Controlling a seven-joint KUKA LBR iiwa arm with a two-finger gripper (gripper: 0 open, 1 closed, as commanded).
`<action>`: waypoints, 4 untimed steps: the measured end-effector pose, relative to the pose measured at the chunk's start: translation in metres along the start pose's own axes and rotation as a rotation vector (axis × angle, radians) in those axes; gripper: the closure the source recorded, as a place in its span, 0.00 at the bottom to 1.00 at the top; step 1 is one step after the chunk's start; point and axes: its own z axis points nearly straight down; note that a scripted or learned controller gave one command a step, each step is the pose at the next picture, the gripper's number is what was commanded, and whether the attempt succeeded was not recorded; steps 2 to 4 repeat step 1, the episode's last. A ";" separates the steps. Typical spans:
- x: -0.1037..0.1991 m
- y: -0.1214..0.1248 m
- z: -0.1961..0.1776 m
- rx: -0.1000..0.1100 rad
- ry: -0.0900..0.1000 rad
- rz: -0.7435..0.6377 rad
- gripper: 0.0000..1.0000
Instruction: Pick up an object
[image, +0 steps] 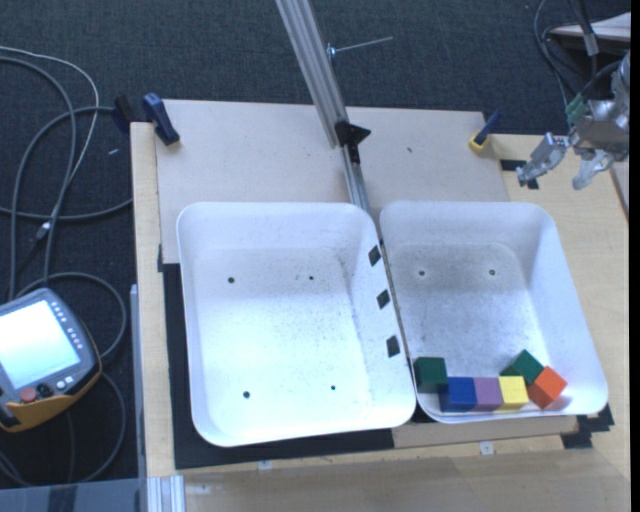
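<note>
The hand (562, 167) hangs spread wide, holding nothing, beyond the right bin (560, 240).

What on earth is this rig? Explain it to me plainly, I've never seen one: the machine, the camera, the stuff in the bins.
One camera looks down at a slant on a bench with two white bins. The left bin and right bin sit side by side. At the upper right is a robot arm's end effector, open, holding nothing, outside the bins. Along the right bin's near edge lie blocks: dark green, blue, purple, yellow, orange, and another green behind them. At left sits a handheld controller.
</note>
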 end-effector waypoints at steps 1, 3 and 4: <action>0.000 0.001 -0.012 -0.003 -0.002 -0.002 1.00; 0.000 0.001 -0.012 -0.003 -0.002 -0.002 1.00; 0.000 0.001 -0.012 -0.003 -0.002 -0.002 1.00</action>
